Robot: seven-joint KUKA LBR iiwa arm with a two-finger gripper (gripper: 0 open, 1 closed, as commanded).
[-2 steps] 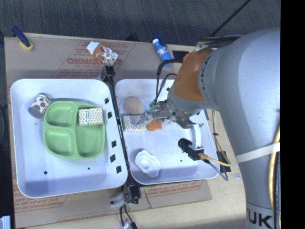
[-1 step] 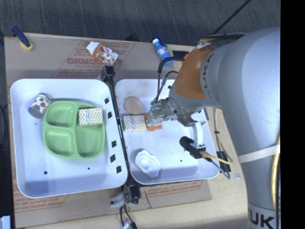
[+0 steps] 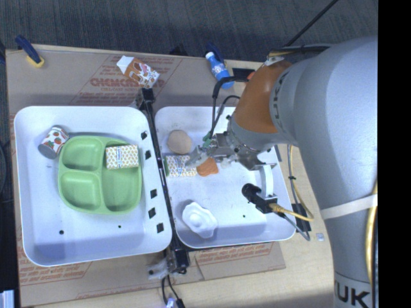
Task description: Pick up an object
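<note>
Hovering end effector over orange object

Grey arm reaching in from right, orange-banded wrist bent down, end effector lowered

The counter is a flat brown cardboard-covered surface printed with red lettering. Two shallow white plastic bins sit side by side on it, touching along a black clipped seam: the left bin and the right bin. Beyond the bins, a small crumpled red-and-white packet lies on the bare cardboard near the seam, a blue-handled clamp sits at the far edge, and a blue-and-yellow clamp grips the far left corner.
</note>
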